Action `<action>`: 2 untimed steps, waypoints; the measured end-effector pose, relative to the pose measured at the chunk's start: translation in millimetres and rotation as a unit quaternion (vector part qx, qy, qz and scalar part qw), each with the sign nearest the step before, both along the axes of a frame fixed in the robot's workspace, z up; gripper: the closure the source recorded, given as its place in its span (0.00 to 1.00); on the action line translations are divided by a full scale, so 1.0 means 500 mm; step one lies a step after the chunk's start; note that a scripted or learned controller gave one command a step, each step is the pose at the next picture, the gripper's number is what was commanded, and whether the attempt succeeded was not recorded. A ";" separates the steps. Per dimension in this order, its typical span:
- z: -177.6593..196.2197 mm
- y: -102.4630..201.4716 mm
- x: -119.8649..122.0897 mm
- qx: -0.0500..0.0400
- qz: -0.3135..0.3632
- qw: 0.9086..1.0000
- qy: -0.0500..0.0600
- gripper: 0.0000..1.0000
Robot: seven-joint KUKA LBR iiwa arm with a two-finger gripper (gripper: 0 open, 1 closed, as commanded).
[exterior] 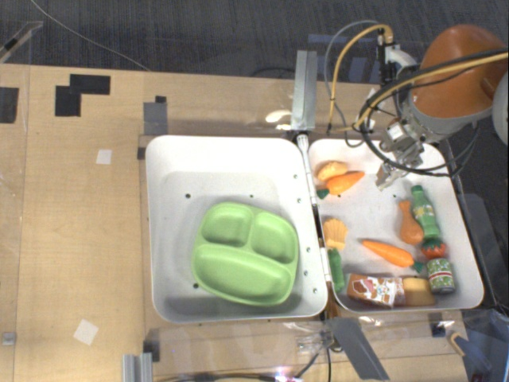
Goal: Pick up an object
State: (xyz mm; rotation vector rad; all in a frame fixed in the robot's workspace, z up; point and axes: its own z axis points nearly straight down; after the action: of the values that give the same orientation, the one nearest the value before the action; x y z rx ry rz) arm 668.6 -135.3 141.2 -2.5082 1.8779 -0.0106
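Nearest candidate for the pick: orange plastic carrot with green top (343, 183), lying tilted at upper left of the right white bin (469, 286), touching a pale yellow-orange rounded toy fruit (330, 169) just above it. Gripper (391, 168) hovers at upper centre of that bin, right of the carrot, apart from it, nothing between its fingers; whether the pincer is wide or narrow I cannot tell, it's small and tangled in cables.

Judged step: approach and descend on one item. To do it well: centre over the carrot's thick middle, jaws set across its short axis, come straight down; the fruit touching it could get nudged or crowd one finger, so bias toward the free lower side. Smooth tapered plastic likely slips, so grip the fat end rather than the tip.

Other contents, all hard glossy toy plastic:
- second orange carrot (389, 252), centre, lying free, an easier alternative.
- green bottle with label (424, 211) beside an orange-brown pear-like piece (409, 225), right side, touching.
- small green can with red lid (439, 274), lower right.
- flat brown packet with printed label (380, 290), bottom edge.
- yellow corn-like piece (335, 232) and a green pod (337, 270), along the left wall.

Left white bin (167, 173): a green three-compartment plastic tray (246, 253), rounded, matte. Wooden bench (71, 237) around.
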 end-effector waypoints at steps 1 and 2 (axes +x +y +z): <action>0.000 -0.026 -0.021 -0.001 0.156 0.988 0.002 1.00; 0.199 0.039 0.007 -0.003 0.198 0.980 -0.003 1.00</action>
State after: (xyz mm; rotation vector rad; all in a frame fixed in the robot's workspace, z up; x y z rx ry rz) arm 671.9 -115.5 241.0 -2.8310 1.3438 -0.0209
